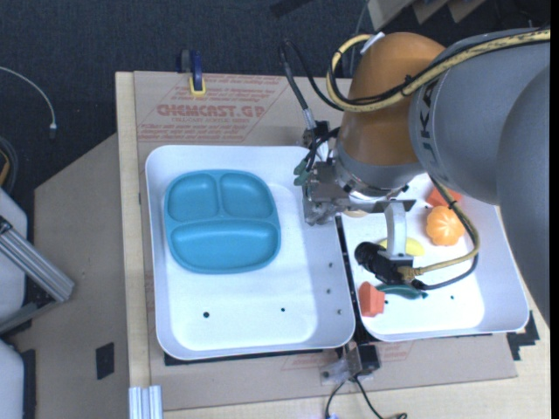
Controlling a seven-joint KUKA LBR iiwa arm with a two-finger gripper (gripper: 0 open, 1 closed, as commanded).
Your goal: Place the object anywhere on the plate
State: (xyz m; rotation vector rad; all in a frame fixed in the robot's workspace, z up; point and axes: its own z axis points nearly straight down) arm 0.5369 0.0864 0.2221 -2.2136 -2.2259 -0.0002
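The left bin (166,321) sits on the brown surface (131,234). A blue plate (223,221) with three compartments lies at 10 o'clock in that bin, flat on the white floor. A blue clamp (197,70) grips the surface edge at 12 o'clock from the plate.

The hand (316,201) hangs over the wall shared by the two bins, at 3 o'clock from the plate. Whether it is released or clenched cannot be told, and nothing shows in its grasp.

The loose things all lie in the right bin (489,317), well apart from the plate. They are a yellow piece (412,248) near the middle, a red piece (373,300) at 7 o'clock, a teal piece (410,294) just beside it and a round orange fruit (444,226) at 2 o'clock.
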